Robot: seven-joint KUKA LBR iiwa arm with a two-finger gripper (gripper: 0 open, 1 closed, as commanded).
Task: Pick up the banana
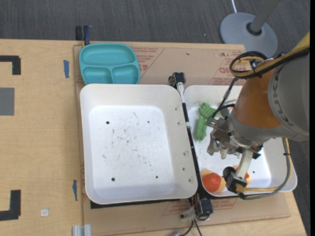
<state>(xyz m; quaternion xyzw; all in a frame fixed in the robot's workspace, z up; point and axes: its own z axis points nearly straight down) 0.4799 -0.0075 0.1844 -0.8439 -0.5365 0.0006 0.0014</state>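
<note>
Two shallow bins sit side by side on a cardboard sheet (197, 58) that lies on the tabletop (39, 146). The left bin (84, 132) fills the middle of the frame, and the right bin (291, 178) is at the right, touching it along one edge. One clamp (176, 78) sits at the upper end of that shared edge and another clamp (204, 208) at the lower end. A divided tray (108, 63) lies just above the left bin's upper-left corner. In the right bin, an elongated toy (202, 122) lies in the upper-left part and a round fruit (212, 181) in the lower-left corner. The arm (266, 102) comes in from the right, with the pincer (220, 150) over the right bin between toy and fruit. A round stand base (243, 31) rests on the floor at upper right.
</note>
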